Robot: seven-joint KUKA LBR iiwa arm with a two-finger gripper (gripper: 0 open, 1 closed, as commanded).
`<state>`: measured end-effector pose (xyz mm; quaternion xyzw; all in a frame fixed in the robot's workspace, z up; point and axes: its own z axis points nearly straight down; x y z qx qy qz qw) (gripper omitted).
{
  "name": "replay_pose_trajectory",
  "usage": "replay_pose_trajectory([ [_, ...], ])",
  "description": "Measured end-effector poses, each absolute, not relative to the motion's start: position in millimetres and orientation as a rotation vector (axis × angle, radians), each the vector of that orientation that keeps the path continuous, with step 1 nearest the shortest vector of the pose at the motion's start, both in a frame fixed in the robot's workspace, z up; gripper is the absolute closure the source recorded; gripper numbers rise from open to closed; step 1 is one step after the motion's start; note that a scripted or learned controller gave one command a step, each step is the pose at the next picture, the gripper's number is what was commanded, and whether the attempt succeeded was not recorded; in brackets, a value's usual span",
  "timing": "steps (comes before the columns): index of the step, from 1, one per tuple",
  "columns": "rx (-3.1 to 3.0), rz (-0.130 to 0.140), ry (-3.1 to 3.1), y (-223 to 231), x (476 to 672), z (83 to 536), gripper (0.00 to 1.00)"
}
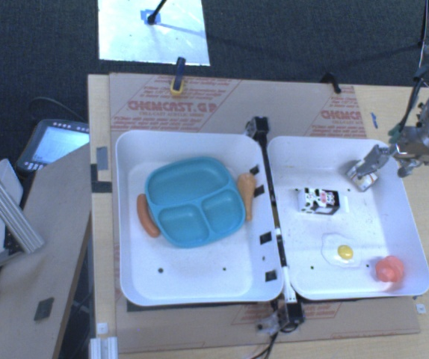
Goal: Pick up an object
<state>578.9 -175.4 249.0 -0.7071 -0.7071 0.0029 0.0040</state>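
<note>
The end effector hangs over the right bin, above its upper right part; nothing sits between its fingers, and whether they are spread I cannot tell. Just below lies the black-and-white carton, likeliest target, with the fried egg and pink toy farther down

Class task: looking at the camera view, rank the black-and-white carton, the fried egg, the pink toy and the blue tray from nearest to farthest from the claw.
From the claw, over the right bin:
1. Black-and-white carton, right bin, just left and below.
2. Fried egg, right bin, nearer the front.
3. Pink toy, right bin's front corner.
4. Blue tray, left bin.
</note>
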Motion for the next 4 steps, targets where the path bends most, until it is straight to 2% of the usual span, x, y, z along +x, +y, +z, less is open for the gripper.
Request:
replay_pose_trajectory([
  [1,-2.219,-0.001,-2.226,-175,581.3,256,0.0],
  [3,-2.219,0.002,-2.222,-183,578.4,149,0.0],
  [4,-2.227,-0.012,-2.232,-180,584.3,110,0.0],
])
